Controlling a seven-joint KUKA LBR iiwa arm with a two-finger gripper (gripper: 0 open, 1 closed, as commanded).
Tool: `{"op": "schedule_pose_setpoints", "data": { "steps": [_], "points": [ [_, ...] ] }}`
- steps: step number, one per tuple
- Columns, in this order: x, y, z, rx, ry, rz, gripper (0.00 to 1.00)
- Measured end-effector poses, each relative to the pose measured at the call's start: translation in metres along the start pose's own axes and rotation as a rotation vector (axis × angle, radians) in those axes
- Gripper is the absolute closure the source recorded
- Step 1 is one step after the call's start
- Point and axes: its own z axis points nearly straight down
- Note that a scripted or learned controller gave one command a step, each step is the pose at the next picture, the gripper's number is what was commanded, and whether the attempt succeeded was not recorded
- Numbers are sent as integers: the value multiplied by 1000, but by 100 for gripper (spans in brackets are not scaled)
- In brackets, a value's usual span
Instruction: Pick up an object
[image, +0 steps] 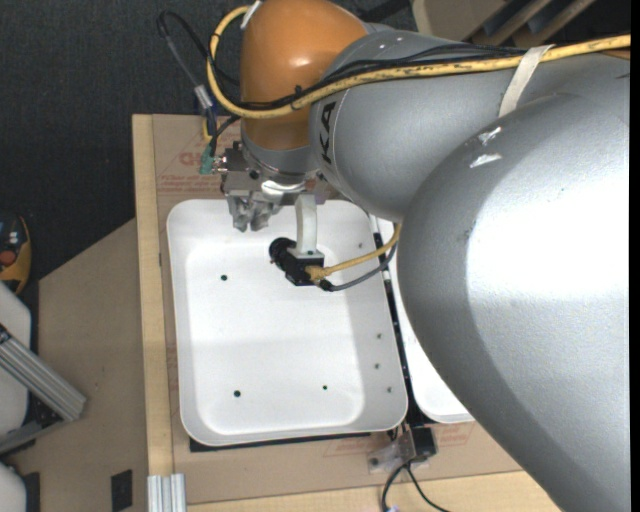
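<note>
the grey arm (480, 190) comes in from the right and covers most of the upper and right part of the camera view, its orange band (290, 60) sitting above the wrist near the top middle. the gripper (250, 215) hangs over the far left corner of the left bin (200, 400), its short metal fingers (241, 213) pointing down toward the bin's back wall. they look close together, but from this slant i cannot tell whether they are open or closed, and nothing can be seen between them. just right of the gripper a pale flat bracket drops down from the wrist and ends in a small black part (292, 262), from which a yellowish cable (360, 262) runs off to the right. whether that black part touches the bin floor cannot be told. a yellow cable (450, 62) also runs along the top of the arm. no loose object to pick can be made out on the visible floor of the left bin, which shows a few small dark dots. the right bin (440, 400) lies just beside it, mostly hidden under the arm. both bins rest on a brown board (155, 300)
</note>
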Motion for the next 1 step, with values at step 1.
{"op": "schedule_pose_setpoints", "data": {
  "steps": [1],
  "points": [
    [-49,7,-94,-12,-3,14,100]
  ]
}}
